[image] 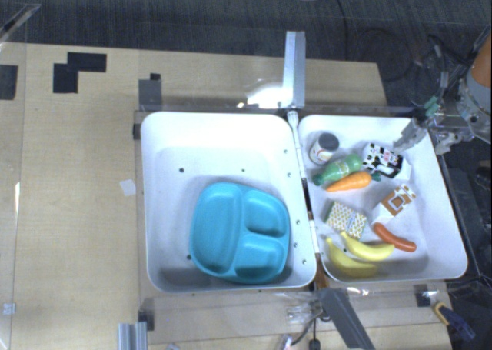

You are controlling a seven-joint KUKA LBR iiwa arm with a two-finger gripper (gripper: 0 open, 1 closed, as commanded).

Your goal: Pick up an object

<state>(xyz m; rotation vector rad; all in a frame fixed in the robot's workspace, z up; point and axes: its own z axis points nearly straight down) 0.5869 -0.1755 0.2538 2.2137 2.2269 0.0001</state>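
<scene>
At the right edge of the frame, the claw is seen above the right bin's upper right corner; its state cannot be told. Just left of it, what seems a black-and-white cow toy lies beside a carrot.

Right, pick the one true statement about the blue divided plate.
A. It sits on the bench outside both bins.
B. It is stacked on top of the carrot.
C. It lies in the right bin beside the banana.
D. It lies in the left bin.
D: the blue divided plate lies flat in the left bin, while the banana and carrot are in the right bin.
</scene>
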